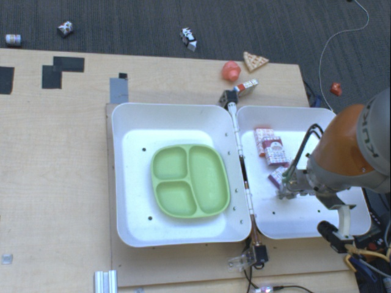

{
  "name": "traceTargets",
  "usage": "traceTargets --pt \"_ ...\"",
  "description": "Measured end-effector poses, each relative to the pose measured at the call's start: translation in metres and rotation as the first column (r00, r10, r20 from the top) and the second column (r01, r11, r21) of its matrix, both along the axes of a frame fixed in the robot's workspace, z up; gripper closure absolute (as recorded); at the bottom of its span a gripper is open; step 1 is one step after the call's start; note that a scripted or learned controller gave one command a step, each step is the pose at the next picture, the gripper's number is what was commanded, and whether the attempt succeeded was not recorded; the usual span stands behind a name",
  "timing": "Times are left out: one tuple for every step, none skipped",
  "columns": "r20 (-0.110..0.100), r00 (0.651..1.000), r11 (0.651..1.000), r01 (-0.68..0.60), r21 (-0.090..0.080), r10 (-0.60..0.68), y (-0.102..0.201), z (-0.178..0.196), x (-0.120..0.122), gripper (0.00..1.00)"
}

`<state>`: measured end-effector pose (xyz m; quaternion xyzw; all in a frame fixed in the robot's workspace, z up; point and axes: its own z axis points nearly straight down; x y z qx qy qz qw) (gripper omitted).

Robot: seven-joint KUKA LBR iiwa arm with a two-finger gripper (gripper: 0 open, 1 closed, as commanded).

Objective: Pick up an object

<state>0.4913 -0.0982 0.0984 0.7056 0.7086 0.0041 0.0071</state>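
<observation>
On the left, the wooden bench carries black tape patches near its far edge. The left bin holds a pale green divided plate with three compartments, lying flat near the bin's middle. Across the divide, the right bin holds a red-and-white packet toward its far side, and just below it a smaller pinkish packet. The hand sits low over the right bin's floor, just right of and below that smaller packet, close to touching it; the red-and-white packet lies a little farther up and left of the hand. Whether the hand is apart or together I cannot tell, as the wrist hides it. The orange band of the arm stands to the right. Beyond the bench's far edge, a red ball, a pizza-slice toy and a marker lie near the dark carpet, which bears small scattered bits.
</observation>
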Motion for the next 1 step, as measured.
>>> traceTargets --pt "0.000 1.000 1.000 0.000 0.000 0.000 0.0001 0.0000 -0.0001 0.00"
